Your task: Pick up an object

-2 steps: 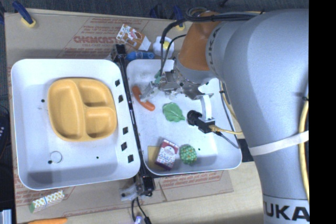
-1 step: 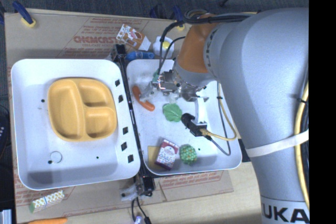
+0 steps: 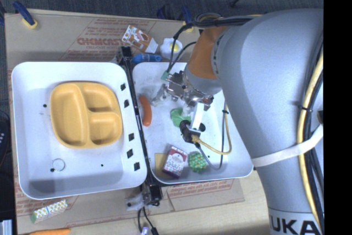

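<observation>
- We see the grey arm [image 3: 275, 91] reaching in over the right bin [image 3: 234, 170], its orange band [image 3: 202, 55] lying above the bin's far edge.
- The gripper [image 3: 181, 95] hangs low over the middle of the right bin, and we cannot tell how it stands, since the wrist hardware covers its tips.
- A green object [image 3: 177, 116] lies just beside the gripper, toward the bin's centre, partly hidden by the gripper body; we cannot tell whether the two touch.
- An orange sausage-shaped piece [image 3: 146, 110] rests along the right bin's left edge, lengthwise to the wall, apart from the gripper.
- A small red and white carton [image 3: 175, 162] sits near the right bin's near edge, toward its near-left corner.
- A green knobbly object [image 3: 198, 161] lies just beside the carton on its right, also by the near edge.
- A yellow cable [image 3: 212, 148] loops from the gripper over the near part of the right bin.
- The left bin [image 3: 27, 173] carries a yellow divided tray [image 3: 85, 114] in its central area, closer to the far edge than the near one.
- Both bins stand on a cardboard sheet [image 3: 82, 36] covering the bench.
</observation>
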Tool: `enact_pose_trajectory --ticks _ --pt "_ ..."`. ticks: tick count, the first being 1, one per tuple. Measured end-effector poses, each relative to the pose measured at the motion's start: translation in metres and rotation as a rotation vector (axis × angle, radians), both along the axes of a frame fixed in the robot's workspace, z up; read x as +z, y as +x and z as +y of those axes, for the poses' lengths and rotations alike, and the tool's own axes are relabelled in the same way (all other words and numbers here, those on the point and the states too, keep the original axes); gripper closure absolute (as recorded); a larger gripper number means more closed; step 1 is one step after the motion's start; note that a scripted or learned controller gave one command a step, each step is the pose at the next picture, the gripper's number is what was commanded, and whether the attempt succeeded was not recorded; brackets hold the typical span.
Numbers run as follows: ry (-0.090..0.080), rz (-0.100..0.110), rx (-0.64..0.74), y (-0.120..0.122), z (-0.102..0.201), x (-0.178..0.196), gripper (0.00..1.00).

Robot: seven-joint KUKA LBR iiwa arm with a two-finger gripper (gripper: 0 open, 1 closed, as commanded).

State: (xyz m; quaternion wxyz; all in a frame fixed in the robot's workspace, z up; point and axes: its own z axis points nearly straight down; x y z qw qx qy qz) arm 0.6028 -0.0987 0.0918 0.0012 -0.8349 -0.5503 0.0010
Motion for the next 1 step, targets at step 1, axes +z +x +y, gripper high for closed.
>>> enact_pose_trajectory --ticks 1 --pt "0.001 0.001 0.029 0.0536 0.0071 0.0 0.0"
